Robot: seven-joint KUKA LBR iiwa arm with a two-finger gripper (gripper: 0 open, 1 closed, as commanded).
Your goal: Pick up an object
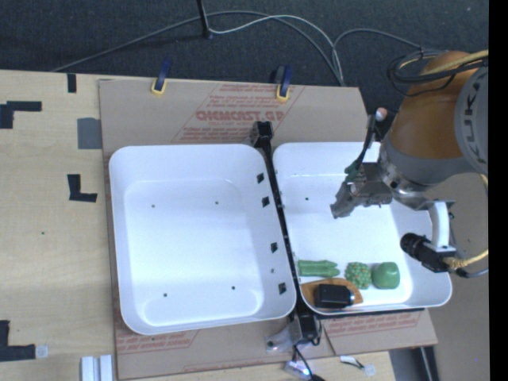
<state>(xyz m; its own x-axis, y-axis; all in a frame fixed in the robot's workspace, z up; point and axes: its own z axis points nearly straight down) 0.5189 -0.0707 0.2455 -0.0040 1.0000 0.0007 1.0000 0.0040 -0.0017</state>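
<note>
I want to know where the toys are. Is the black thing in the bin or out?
In. The black object lies inside the right bin.

Dark carpet floor (95, 14) showing along top, grey cables (262, 24) trailing across it; wooden bench (40, 236) with black tape marks (75, 187), cardboard sheet (230, 113) lying on it

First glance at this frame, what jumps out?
The KUKA arm with its orange band dominates the right side, its gripper hanging over the middle of the right bin. Next, a colourful cluster along that bin's near edge: a long green piece, a bumpy green one, a smooth green block and a black object on something orange.
</note>
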